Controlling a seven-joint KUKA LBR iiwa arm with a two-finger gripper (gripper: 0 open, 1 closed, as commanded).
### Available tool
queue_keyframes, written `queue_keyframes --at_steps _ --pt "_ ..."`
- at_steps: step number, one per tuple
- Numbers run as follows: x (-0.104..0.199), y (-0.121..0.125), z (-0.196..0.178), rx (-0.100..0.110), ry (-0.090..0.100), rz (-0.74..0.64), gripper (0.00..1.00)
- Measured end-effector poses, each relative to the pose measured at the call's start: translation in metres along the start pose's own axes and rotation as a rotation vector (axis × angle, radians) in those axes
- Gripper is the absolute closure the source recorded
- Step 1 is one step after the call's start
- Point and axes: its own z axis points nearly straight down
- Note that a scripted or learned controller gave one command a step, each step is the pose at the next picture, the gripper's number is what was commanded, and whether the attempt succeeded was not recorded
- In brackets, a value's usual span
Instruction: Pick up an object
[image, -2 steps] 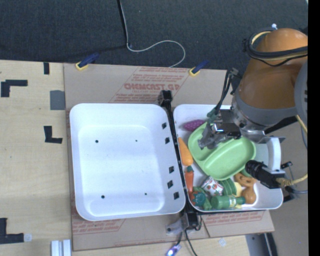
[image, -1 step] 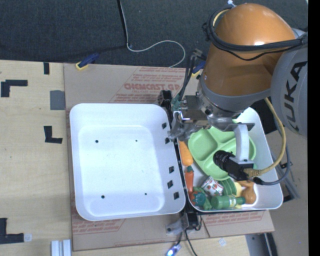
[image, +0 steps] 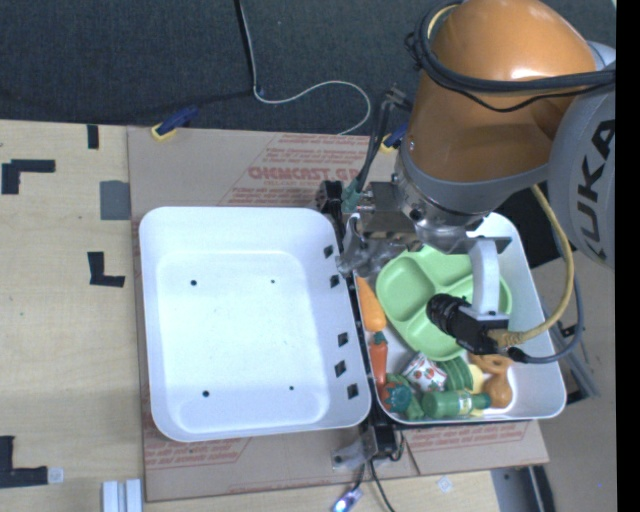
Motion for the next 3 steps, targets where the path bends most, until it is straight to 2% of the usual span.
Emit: queue_keyframes --at_steps 1,2,3 --pt "0.006 -0.003 0.133 0.016 -0.004 0.001 1.00" --pt "-0.012 0.001 0.016 -0.010 0.002 0.002 1.00" --pt "-0.079 -0.002 0.146 0.015 -0.003 0.010 1.00"
